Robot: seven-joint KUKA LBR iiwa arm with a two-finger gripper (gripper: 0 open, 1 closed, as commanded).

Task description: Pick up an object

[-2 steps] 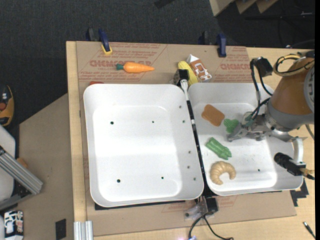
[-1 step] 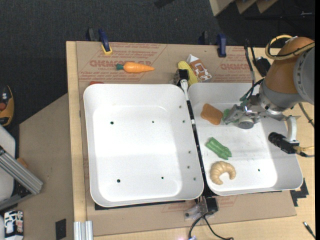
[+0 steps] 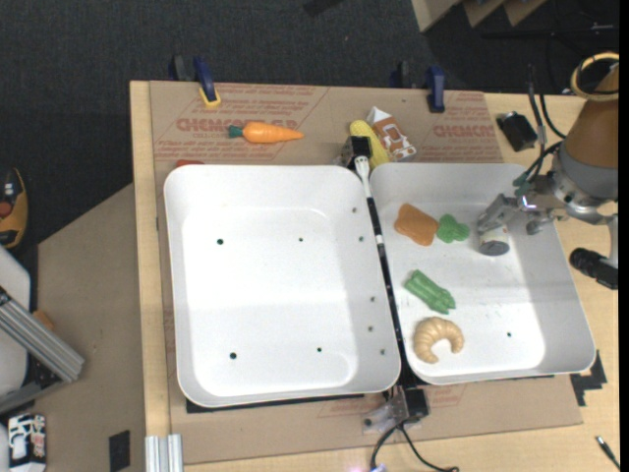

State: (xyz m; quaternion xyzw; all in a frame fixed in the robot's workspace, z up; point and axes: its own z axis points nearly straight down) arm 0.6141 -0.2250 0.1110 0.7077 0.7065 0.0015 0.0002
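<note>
The grey two-finger gripper [image 3: 494, 234] hangs low over the far part of the right-hand white bin [image 3: 550, 347]; I cannot tell how it is set. Just left of it lie an orange block [image 3: 416, 224] touching a small round green piece [image 3: 452, 229]. Nearer sit a green pod-shaped toy [image 3: 429, 291] and a tan plastic croissant [image 3: 437, 336]. A toy carrot [image 3: 266, 134] lies beyond the left white bin [image 3: 197, 264].

Glossy white plastic bins [image 3: 265, 195]

- Orange carrot piece [image 3: 416, 224] with green top [image 3: 452, 229], lying flat in the right bin's upper part.
- Green pod [image 3: 429, 291], lying slantwise mid-bin.
- Tan croissant [image 3: 437, 336], near the front edge.
</note>
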